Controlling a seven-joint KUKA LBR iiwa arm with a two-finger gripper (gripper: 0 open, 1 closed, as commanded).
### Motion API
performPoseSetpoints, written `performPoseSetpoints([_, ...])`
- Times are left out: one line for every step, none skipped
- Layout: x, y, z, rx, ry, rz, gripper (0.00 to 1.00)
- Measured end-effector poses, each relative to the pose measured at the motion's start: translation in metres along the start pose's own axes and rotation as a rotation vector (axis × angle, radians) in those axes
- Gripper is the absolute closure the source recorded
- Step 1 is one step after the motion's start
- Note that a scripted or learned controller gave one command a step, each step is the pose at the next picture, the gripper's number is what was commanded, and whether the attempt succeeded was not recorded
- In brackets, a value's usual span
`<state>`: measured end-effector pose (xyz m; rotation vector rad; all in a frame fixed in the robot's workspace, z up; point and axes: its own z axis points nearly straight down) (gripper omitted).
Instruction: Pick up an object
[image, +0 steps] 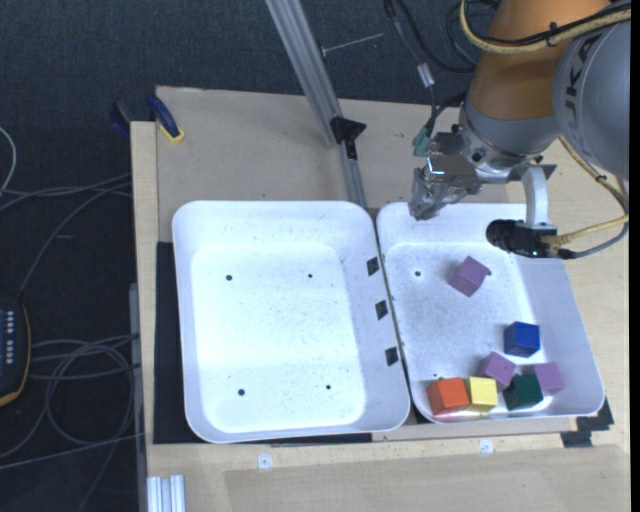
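Observation:
The right bin (560, 300) holds several small blocks. A purple block (468, 275) lies alone near its middle. A blue block (521, 338) sits lower right. Along the near edge cluster an orange block (450, 395), a yellow block (483, 392), a dark green block (523, 392) and two more purple blocks (499, 367) (547, 377). My gripper (428, 205) hangs over the far left corner of the right bin, above and left of the lone purple block. I see nothing between its fingers.
The left bin (270, 320) lies beside the right one, joined by dark clips (381, 309). A slanted metal pole (320, 90) rises behind the bins. A black cylinder (520, 237) juts from the wrist over the right bin. Cables lie on the floor at left.

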<state>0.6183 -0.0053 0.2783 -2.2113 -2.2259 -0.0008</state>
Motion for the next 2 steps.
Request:
performPoseSetpoints([0.055,-0.014,0.022,0.002,-0.001,0.000,1.00])
performPoseSetpoints([0.101,-0.028,0.021,0.001,-0.001,0.001,1.00])
